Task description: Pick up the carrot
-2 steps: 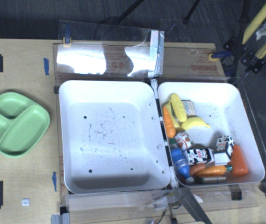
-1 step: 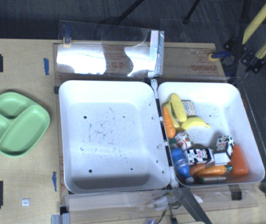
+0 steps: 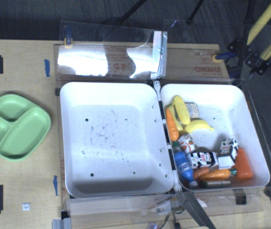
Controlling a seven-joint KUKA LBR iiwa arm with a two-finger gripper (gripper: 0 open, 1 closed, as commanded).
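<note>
Orange carrot [image 3: 171,123] along right bin's [image 3: 254,128] left wall, beside corn [image 3: 181,109].

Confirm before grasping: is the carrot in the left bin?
No, the carrot lies in the right bin, by the corn.

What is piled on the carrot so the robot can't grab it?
Nothing lies on top of the carrot. It rests along the left wall of the right bin, open from above. The corn cob sits close on its right and a small carton sits at its lower end, so room beside it is tight.
</note>
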